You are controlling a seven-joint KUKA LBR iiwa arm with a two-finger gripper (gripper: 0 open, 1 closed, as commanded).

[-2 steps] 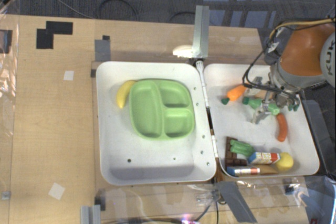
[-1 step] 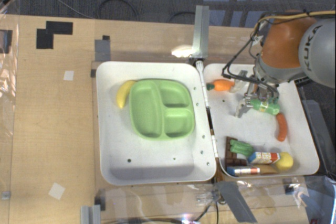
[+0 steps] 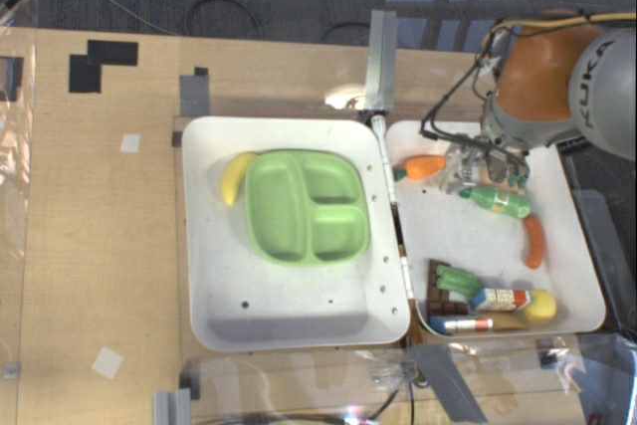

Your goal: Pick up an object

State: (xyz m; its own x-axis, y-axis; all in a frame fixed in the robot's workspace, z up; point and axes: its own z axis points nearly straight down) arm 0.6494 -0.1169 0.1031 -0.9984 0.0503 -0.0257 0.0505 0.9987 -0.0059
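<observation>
My gripper (image 3: 485,172) hangs low over the back of the right bin (image 3: 468,244), under the orange band of the arm. Right below it lies a green bottle (image 3: 501,203), on its side. An orange carrot (image 3: 425,167) lies just to the gripper's left, near the bin's back left corner. A red sausage (image 3: 534,241) lies by the right wall. Along the front wall sit a green block (image 3: 457,280), a small bottle with a red label (image 3: 503,298), a yellow lemon (image 3: 540,306) and a red marker (image 3: 461,323).
The left bin (image 3: 209,294) holds a green divided plate (image 3: 304,206) with a yellow banana (image 3: 235,177) at its left edge. A metal post (image 3: 381,60) stands behind the seam between the bins. Black cables loop beside the arm.
</observation>
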